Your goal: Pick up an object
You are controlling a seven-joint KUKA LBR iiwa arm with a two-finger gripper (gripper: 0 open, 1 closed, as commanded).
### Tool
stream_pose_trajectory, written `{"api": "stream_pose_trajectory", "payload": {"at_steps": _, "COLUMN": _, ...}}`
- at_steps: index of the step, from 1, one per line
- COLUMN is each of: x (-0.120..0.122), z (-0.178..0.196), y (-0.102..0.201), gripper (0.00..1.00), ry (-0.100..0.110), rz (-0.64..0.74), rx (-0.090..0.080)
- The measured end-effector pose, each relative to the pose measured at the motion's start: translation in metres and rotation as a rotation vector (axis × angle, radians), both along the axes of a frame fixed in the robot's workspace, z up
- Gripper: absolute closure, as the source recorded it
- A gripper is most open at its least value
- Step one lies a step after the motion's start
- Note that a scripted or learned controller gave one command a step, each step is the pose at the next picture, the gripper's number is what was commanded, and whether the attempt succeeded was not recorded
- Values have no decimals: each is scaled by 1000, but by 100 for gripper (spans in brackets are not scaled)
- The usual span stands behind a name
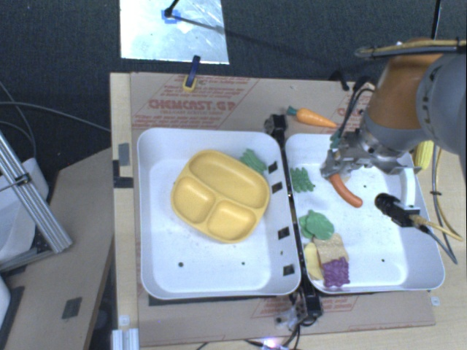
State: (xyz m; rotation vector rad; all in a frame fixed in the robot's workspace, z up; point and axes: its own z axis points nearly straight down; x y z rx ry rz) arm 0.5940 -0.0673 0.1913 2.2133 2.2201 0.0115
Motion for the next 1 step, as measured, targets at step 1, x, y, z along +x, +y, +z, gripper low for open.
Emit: {"api": "stream_pose_trajectory", "payload": {"at_steps": 1, "x": -11, "z": 123, "y": 3, "gripper": 100, "ry": -7, "rz": 3, "rx": -2}}
